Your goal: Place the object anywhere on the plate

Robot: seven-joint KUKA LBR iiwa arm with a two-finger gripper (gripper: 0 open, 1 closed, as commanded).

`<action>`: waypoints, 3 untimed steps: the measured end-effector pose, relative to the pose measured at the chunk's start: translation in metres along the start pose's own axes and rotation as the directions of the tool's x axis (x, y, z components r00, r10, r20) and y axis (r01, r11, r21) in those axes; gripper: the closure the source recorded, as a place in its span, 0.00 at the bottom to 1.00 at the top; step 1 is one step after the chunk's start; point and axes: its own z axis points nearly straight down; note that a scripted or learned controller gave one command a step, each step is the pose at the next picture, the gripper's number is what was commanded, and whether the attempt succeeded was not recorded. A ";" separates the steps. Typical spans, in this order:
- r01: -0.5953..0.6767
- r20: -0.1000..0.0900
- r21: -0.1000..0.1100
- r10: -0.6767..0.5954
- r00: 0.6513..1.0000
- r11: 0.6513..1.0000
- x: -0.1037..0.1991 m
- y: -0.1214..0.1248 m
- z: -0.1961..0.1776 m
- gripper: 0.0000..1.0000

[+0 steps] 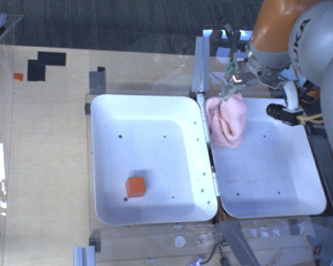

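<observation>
- The table (44, 165), pale wood, fills the near and left part of the view, with a small orange square (18, 77) and black blocks (44, 64) far to the left of the left bin, toward the back.
- The left bin (150, 121) is white and shallow; an orange cube (136, 187) sits on its floor in the near-left part, well apart from the bin's walls.
- A metal divider (200, 65) stands behind the seam where the left bin meets the right bin (277, 170).
- A pink cloth (227, 121), bunched and folded, hangs at the far-left corner of the right bin, just beside that seam; its lower end appears to rest on the bin floor.
- The tool (231, 87) is above the cloth's top edge, its fingers closed on a pinch of the pink fabric, which is gathered to a point there.
- The grey arm with its orange band (277, 15) comes in right of the left bin, above the right bin's far side.
</observation>
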 end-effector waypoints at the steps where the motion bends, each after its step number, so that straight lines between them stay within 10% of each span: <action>1: 0.392 -0.002 0.000 -0.392 0.920 0.920 0.055 -0.014 -0.009 1.00; 2: 0.719 -0.003 -0.001 -0.719 0.695 0.695 0.100 -0.028 0.001 1.00; 3: 0.933 0.000 -0.004 -0.933 0.360 0.360 0.150 -0.050 -0.010 1.00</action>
